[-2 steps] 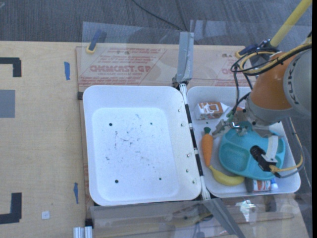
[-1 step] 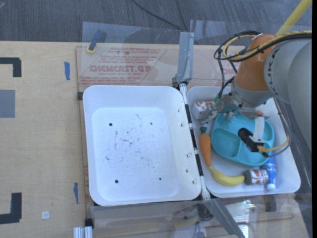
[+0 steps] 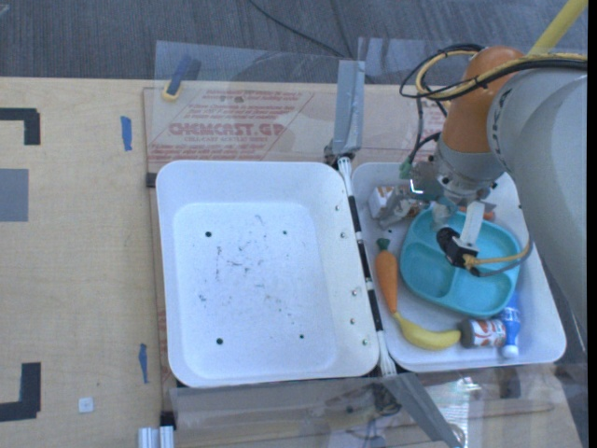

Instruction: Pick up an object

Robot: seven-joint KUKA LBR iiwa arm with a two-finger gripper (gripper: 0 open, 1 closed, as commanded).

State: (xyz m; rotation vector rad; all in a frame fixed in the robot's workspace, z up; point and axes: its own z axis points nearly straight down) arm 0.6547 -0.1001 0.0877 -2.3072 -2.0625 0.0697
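The right bin [image 3: 552, 336] holds a teal divided plate [image 3: 462, 289], an orange carrot [image 3: 386, 278] lying along its left wall, and a yellow banana [image 3: 427, 335] at the front. A small white, red and blue tube [image 3: 492, 330] lies beside the banana. A crumpled pale wrapper [image 3: 386, 201] sits in the bin's far left corner. My gripper [image 3: 437, 203] hangs low over the far edge of the teal plate, just right of the wrapper. The wrist hides what lies directly beneath it.
The left bin [image 3: 252, 172] stands beside the right one, with a thin wall between them. The grey arm covers the right bin's far right corner. A clear sheet and blue tape marks lie on the bench behind the bins.
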